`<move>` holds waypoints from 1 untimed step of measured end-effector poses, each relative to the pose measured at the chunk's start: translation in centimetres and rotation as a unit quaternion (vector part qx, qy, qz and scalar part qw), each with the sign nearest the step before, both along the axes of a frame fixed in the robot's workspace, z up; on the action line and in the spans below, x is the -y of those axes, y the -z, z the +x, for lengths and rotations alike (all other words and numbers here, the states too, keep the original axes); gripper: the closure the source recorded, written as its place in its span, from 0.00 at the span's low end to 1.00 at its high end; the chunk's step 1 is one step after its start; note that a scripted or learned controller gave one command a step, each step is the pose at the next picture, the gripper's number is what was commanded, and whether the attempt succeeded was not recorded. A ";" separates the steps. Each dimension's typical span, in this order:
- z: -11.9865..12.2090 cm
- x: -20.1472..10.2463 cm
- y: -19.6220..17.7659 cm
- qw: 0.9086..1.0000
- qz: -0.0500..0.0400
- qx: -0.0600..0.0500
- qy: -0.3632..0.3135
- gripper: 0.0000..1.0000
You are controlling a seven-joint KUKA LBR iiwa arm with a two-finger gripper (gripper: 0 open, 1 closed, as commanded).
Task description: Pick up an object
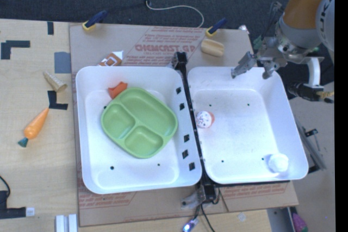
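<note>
- Two bins sit before me, and nothing is lifted yet; I judge the pick has not begun, so the reach, the close and the lift are all left.
- Nearest me, in the right bin (288, 111), a small white cap-like piece (278, 162) lies in the near right corner, touching nothing else.
- A little farther in, a small round ball, white with orange (204, 119), rests against the left wall of that same bin, well apart from the cap. Either could be the object to pick.
- In the left bin (87, 133) I see a green divided tray (140, 122) lying flat, with a small orange piece (116, 89) just beside its far corner.
- Outside the bins, on the bench to the left, lie a toy carrot (35, 124) and a tan cone-like piece (54, 81).
- Farther back, the gripper (254, 68) hangs over the far rim of the right bin with its two fingers spread wide and nothing between them.
- Beyond the bins, a tan cylinder (212, 47) rests on the cardboard sheet (157, 46).
- The cardboard carries red print; I read something like "CHEMCAST", and the rest is too faint to make out.
</note>
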State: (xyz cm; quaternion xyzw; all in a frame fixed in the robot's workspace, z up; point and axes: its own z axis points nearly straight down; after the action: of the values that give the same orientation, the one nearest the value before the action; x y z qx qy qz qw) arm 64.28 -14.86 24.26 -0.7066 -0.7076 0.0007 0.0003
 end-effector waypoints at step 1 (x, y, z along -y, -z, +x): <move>-5.8 5.0 14.7 1.000 0.001 -0.007 0.003 0.00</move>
State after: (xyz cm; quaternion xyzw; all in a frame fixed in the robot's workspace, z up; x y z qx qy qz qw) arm 58.45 -19.90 9.53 -0.7090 -0.7052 0.0049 0.0063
